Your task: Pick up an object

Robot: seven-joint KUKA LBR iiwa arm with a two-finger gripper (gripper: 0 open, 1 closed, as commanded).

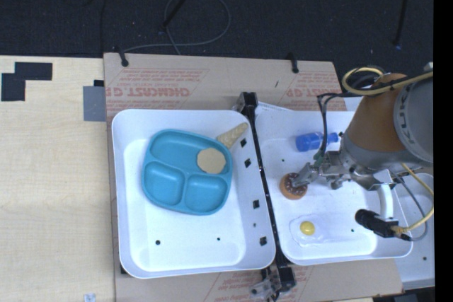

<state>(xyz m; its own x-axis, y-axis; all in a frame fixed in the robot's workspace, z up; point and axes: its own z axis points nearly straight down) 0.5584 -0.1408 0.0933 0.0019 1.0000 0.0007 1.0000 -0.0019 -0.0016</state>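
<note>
Arm (382, 131) is in from the right, over the right bin (333, 212). Tool (303, 179) is low at the bin's left-centre, tip right against the toy doughnut (290, 187). From this angle I can't tell whether the tool is wide or narrow, and I can't see it holding anything.

Doughnut: brown ring, dark middle, lying flat on the bin floor close to the divider between the bins.

Other items in the right bin:
- small blue cylinder (308, 142), on its side, far of the tool and partly behind a cable
- toy fried egg (306, 228), white with a yellow yolk, near edge, well apart from the doughnut

Left bin (184, 244): blue three-compartment plate (170, 184) at its centre. A wooden spoon (211, 161) lies with its round head on the plate's far-right compartment and its handle pointing over the rim toward the divider.

Both bins sit on a printed cardboard sheet (212, 81) on the pale desk (49, 187).
</note>
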